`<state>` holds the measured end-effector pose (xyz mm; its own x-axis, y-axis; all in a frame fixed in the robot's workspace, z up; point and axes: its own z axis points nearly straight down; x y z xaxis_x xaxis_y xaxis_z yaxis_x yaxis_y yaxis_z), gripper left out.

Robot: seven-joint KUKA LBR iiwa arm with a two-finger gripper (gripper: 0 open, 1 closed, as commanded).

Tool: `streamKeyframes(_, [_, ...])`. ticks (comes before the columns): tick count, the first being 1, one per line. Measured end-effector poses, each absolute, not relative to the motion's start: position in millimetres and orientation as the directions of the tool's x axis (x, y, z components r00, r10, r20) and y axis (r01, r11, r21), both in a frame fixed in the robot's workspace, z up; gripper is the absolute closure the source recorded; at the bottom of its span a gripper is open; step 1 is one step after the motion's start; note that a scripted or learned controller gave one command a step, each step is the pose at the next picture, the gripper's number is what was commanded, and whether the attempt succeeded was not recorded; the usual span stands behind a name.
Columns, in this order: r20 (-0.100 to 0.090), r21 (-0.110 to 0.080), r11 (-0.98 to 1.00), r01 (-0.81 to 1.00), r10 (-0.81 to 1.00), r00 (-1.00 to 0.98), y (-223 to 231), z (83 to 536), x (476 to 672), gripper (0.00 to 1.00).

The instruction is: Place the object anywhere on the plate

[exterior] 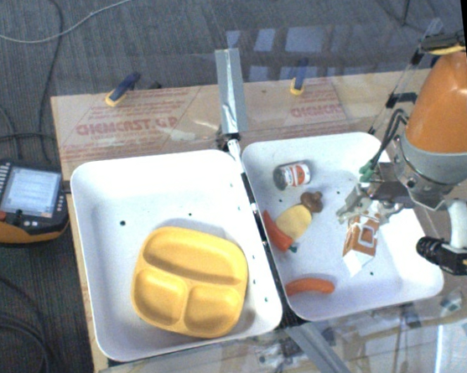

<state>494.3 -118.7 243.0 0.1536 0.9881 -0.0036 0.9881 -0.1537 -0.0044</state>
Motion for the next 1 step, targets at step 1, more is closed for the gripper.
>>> streamKeyframes(1, [0.002,-0.007,0.057,0.998,0.998,-0.057,-66.0,197.7,506.6,1.0])
